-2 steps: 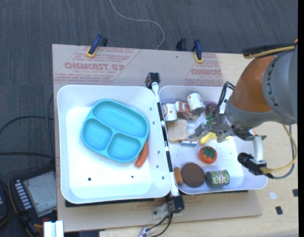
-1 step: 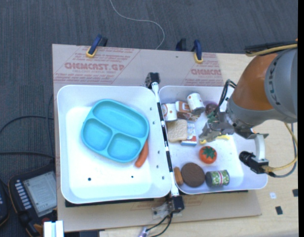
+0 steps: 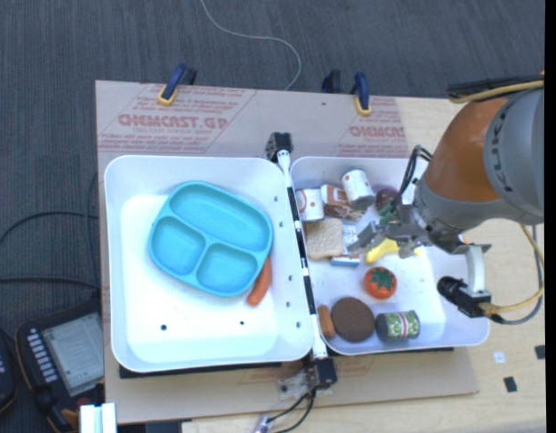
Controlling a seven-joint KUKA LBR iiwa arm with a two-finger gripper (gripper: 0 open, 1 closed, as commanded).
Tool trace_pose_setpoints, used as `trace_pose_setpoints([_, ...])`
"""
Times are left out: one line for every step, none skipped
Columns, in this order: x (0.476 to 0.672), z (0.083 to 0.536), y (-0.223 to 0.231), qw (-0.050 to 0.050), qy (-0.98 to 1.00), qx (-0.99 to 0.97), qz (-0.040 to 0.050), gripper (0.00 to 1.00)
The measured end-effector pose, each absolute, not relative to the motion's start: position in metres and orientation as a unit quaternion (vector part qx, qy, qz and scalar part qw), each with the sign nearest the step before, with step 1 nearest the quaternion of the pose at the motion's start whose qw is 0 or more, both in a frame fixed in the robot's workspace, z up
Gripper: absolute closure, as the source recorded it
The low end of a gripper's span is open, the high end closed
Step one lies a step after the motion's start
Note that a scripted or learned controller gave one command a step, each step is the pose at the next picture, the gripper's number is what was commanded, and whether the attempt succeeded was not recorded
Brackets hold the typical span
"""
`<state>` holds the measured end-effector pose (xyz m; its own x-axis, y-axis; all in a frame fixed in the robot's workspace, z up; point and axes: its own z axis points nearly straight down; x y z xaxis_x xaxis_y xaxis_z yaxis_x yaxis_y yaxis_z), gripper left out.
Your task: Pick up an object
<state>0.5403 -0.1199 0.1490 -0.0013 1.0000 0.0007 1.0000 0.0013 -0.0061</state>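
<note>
My gripper [image 3: 375, 238] hangs low over the middle of the right bin [image 3: 460, 325], reaching in from the right. Just under it lie a yellow toy piece [image 3: 379, 253] and a slice of toy toast [image 3: 324, 238]. A red tomato [image 3: 380, 282] sits a little nearer the front. Along the bin's front edge are a dark brown cookie [image 3: 352, 317] and a green can [image 3: 398, 325]. A white cup [image 3: 356, 186] and a small can [image 3: 309, 204] stand at the back. Whether anything sits in the gripper is hidden.
The left bin [image 3: 134, 206] holds a blue divided plate [image 3: 210, 238] with an orange sausage-like piece [image 3: 259, 285] at its front right corner. A black divider [image 3: 296, 242] separates the bins. The arm's grey and orange body [image 3: 481, 165] overhangs the right bin's far side.
</note>
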Motion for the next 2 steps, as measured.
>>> trace_pose_setpoints([0.515,0.088,-0.115,-0.003,-0.707,-0.707,-0.0013,0.00])
trace_pose_setpoints([0.517,0.099,-0.116,-0.005,-0.707,-0.708,-0.0024,1.00])
